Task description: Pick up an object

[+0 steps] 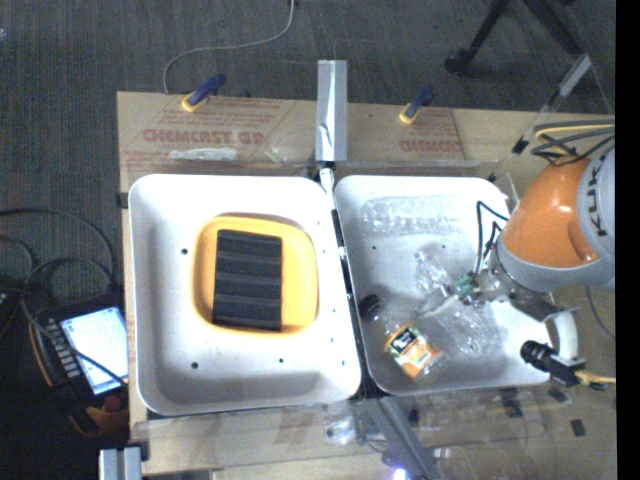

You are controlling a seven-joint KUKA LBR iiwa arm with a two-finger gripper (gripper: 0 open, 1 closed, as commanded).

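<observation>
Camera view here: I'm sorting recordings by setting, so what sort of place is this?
Probably a robotics lab or test cell, not a home. A grey and orange robot arm reaches over two white bins on a wooden bench held by clamps, with loose cables on the carpeted floor.

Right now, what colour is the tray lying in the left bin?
Yellow-orange, with a black ribbed insert; the tray shows best in the camera view.
</observation>
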